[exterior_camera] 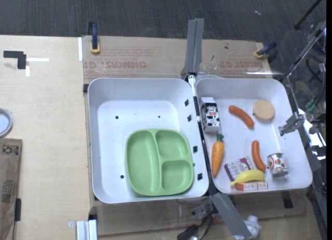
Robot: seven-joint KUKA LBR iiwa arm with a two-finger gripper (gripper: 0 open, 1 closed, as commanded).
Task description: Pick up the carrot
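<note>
Seen from above, two shallow white bins sit side by side on a pale tabletop [41,130]. At the right bin's [236,140] far right edge is a small grey part that seems to be the gripper [291,124]. It is dim and partly cut off, so I cannot tell whether the jaws are spread or pressed together, and nothing shows between them.

The carrot [217,156] lies well away from the jaws, across the bin and against the wall opposite them. It lies lengthwise along that wall, with its green top pointing toward a small milk carton [209,114] just beyond it. Between the jaws and the carrot lie a sausage [256,155], a small box [237,167] and a banana [248,176]. A can [277,164] stands nearer the jaws. The left bin [109,130] holds a green divided plate [160,161].

The carrot looks like a light toy with a smooth, tapered body, so it is probably stiff and a little slippery. The thick orange middle looks like the best place to grip, closing across its width. The wall beside it leaves little room on that side.
</note>
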